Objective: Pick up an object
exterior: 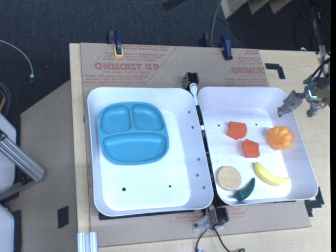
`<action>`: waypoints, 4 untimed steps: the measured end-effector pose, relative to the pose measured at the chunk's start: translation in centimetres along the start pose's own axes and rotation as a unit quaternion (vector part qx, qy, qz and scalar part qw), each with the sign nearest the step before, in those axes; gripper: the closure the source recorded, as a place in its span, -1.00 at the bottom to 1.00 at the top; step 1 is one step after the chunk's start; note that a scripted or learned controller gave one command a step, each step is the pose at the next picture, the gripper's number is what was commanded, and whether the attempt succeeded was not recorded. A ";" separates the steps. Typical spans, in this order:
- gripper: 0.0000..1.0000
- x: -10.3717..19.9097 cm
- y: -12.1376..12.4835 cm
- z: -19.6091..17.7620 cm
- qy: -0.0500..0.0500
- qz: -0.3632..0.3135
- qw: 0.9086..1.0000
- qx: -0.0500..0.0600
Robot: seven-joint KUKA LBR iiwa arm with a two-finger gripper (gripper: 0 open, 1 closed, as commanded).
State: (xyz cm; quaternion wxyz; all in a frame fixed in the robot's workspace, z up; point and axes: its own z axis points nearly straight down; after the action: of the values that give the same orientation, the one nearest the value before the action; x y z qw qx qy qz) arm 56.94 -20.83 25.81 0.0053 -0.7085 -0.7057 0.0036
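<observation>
The right bin [236, 106] holds several toy foods: an orange pumpkin [279, 137], two red blocks [237, 130] [251, 148], a yellow banana [270, 175], a round tan disc [229, 177] and a dark green pepper [244, 190]. My gripper [301, 106] hangs over the bin's far right corner, above and just right of the pumpkin. Its fingers stand apart and open, with nothing between them.
The left bin [181, 156] holds a blue divided plate [134, 133] in its far left part. A black hinge strip [201, 135] runs between the two bins. Blue clamps [117, 40] [226, 47] grip the board's far edge.
</observation>
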 end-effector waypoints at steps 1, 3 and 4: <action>-1.00 0.1 0.2 -0.8 -0.002 -0.002 1.000 -0.007; -1.00 -0.9 -0.9 10.9 -0.001 -0.002 1.000 -0.004; -1.00 -1.2 -1.0 16.9 0.003 -0.003 1.000 -0.005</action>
State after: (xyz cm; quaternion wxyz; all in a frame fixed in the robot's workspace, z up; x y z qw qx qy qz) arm 55.75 -21.98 8.92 0.0041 -0.7064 -0.7078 -0.0018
